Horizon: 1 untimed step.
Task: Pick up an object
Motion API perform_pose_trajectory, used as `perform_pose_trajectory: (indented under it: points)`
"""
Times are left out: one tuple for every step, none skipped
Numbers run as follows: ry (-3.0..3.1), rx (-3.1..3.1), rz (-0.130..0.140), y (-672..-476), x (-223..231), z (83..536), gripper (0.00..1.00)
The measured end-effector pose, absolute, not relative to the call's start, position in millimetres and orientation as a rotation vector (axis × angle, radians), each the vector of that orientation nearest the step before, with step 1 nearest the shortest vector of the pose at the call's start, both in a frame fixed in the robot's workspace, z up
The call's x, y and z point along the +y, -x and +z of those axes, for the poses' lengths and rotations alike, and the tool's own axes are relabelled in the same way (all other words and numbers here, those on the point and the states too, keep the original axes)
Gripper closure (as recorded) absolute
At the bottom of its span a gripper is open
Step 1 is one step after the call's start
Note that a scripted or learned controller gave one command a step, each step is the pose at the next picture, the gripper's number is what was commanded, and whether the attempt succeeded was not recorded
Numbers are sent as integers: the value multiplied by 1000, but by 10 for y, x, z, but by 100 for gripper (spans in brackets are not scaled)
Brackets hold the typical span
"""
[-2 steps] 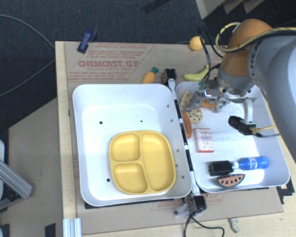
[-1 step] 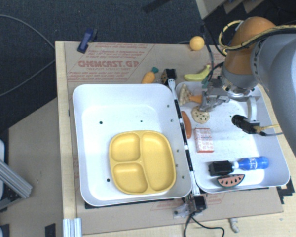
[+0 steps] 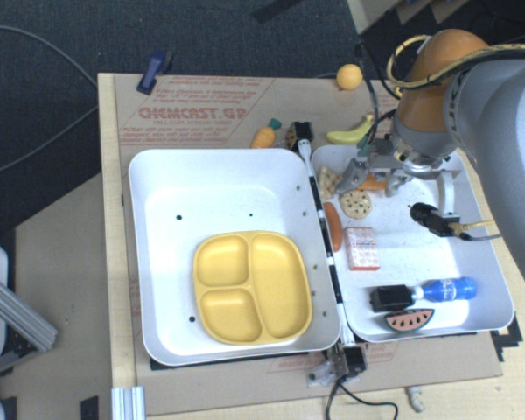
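A brown cardboard sheet (image 3: pixel 192 112) with red printed lettering lies under both bins. A blue clip (image 3: pixel 152 72) sits at its upper left edge. An orange ball (image 3: pixel 349 77) rests at the board's top edge. Dark carpet (image 3: pixel 157 16) surrounds the bench, crossed by a thin grey cable (image 3: pixel 44 42).

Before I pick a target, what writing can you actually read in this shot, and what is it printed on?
"CHEMCAST GP", roughly, in large red letters on the brown board behind the bins; the letters are soft, so this reading is uncertain.
Smaller red lines above and below that word: too blurred to read.
Red-and-white packet in the right bin: print too small to read.
Blue bottle: no readable label.
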<state>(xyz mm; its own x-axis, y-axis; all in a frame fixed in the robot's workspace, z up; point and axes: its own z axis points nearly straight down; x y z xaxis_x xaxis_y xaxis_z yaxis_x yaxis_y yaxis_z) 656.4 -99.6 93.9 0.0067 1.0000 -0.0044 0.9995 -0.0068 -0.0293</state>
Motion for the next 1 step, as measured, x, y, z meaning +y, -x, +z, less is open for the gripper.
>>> perform_pose_trajectory:
  points:
    - [2212,-2198,38,-6601,-1040,839,0]
